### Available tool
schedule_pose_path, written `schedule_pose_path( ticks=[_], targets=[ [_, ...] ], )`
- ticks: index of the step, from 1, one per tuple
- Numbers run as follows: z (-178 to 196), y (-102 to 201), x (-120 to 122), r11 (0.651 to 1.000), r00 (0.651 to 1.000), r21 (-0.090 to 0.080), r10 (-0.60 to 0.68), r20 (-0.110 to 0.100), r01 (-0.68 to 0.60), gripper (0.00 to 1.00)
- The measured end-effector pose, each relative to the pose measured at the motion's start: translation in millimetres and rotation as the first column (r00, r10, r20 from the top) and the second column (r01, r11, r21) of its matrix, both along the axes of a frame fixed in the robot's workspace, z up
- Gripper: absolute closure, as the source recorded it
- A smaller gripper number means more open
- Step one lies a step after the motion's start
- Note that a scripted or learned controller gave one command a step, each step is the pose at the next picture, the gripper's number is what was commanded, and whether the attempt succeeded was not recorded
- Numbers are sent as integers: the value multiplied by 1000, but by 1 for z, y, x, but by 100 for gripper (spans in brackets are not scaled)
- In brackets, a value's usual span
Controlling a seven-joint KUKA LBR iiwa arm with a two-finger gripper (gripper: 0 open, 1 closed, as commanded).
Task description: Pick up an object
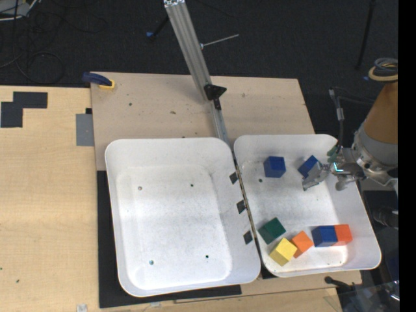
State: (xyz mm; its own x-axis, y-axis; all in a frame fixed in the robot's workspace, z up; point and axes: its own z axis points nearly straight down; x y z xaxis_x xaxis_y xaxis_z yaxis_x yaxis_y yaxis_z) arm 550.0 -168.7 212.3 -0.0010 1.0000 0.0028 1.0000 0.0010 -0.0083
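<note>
The right bin (354, 207) holds several small blocks. A blue cube (274, 166) lies near its back, and a second blue cube (308, 166) sits tilted to the right of it. A green cube (272, 229), a yellow cube (283, 251), an orange cube (302, 242), a blue cube (324, 236) and a red-orange cube (342, 233) line the front. My gripper (326, 179) hangs over the bin's right side, open. Its left finger (312, 178) is just right of and below the tilted blue cube. Nothing is between the fingers.
The left bin (130, 174) adjoins the right bin, with black clips (239, 205) along the shared edge. A slanted aluminium bar (192, 51) rises behind the bins. The arm's grey and orange body (383, 122) is at the right edge.
</note>
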Motion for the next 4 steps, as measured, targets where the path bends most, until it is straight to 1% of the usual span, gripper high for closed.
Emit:
schedule_pose_path(
  ticks=[1, 2, 3, 4],
  targets=[
    [3, -1, 1, 1000, 1000, -1, -2, 5, 2, 0],
    [-48, 7, 4, 1000, 1000, 0, -2, 0, 2, 0],
    [-110, 1, 4, 1000, 1000, 0, -2, -1, 2, 0],
    [-120, 1, 5, 1000, 1000, -2, -4, 6, 4, 0]
  ],
)
